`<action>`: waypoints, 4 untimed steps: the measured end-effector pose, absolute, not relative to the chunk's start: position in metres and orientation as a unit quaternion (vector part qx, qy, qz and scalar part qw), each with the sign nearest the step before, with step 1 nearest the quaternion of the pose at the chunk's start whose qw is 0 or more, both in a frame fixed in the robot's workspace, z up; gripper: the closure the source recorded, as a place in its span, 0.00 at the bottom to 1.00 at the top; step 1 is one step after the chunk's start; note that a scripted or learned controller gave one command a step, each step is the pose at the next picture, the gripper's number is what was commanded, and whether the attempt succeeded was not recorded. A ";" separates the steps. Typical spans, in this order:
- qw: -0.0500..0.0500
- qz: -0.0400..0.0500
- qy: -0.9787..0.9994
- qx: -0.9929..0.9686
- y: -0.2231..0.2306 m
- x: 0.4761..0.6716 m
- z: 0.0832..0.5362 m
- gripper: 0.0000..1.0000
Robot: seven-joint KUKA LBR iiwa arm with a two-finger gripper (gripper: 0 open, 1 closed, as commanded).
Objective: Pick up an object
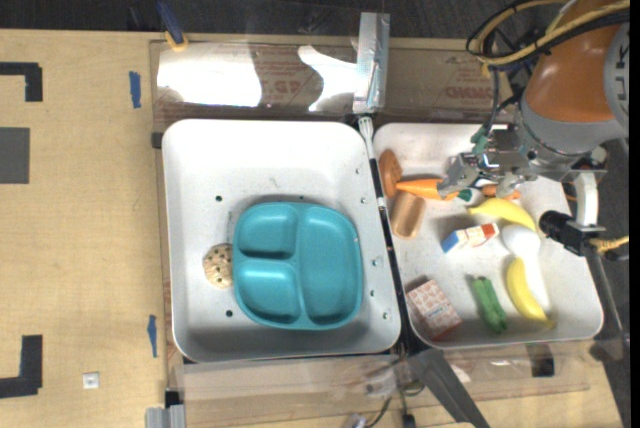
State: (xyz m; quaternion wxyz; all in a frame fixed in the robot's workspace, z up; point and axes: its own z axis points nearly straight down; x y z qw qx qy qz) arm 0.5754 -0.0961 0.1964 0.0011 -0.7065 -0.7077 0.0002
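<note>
Two white bins share the bench: the left bin (190,151) holds a teal divided tray (298,262) and a speckled cookie (218,265) beside it, while the right bin (580,321) crowds a carrot (418,185), bananas (524,291), green pepper (488,303) beneath the gripper (480,178), its opening unclear.

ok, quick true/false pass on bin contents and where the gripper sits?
1. The teal tray lies in the left bin. True.
2. A cookie sits on the tray. False: it lies beside the tray's left edge, on the bin floor.
3. Two bananas lie in the right bin. True.
4. The gripper hangs over the left bin. False: it is over the right bin, near the carrot.
</note>
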 end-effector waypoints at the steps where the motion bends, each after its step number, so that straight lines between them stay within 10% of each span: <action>1: -0.003 -0.002 -0.730 -0.683 -0.113 0.562 0.088 0.00; 2: -0.005 -0.004 -0.730 -0.684 -0.113 0.564 0.099 1.00; 3: -0.004 -0.003 -0.730 -0.684 -0.112 0.563 0.098 0.00; 4: -0.006 0.001 -0.704 -0.710 -0.101 0.620 0.089 0.00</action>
